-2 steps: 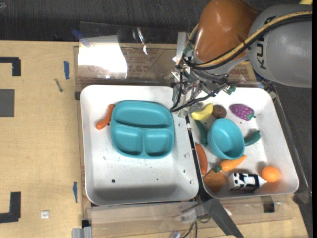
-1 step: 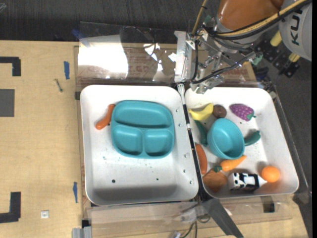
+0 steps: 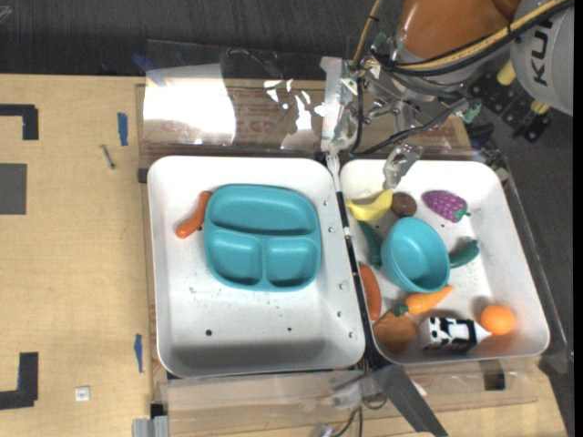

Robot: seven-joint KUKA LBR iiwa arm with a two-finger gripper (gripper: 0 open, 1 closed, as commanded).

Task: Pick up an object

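Note:
My gripper (image 3: 399,163) hangs over the back edge of the right bin (image 3: 523,260), just above and right of a yellow banana (image 3: 368,208). Nothing shows in its grasp. Close by lie a small brown ball (image 3: 404,204) and a purple bunch of grapes (image 3: 444,204). A teal bowl (image 3: 415,253) sits mid-bin, with green pieces (image 3: 464,253) beside it. Toward the front are a carrot (image 3: 428,300), a red sausage (image 3: 371,289), a brown fruit (image 3: 393,331), a black-and-white toy (image 3: 449,332) and an orange (image 3: 497,320).
The left bin (image 3: 173,317) holds a teal divided plate (image 3: 262,235) and an orange sausage-shaped piece (image 3: 192,217) at its left. Cables and the arm's body crowd the space behind the right bin. Clear plastic sheeting (image 3: 237,107) lies behind the left bin.

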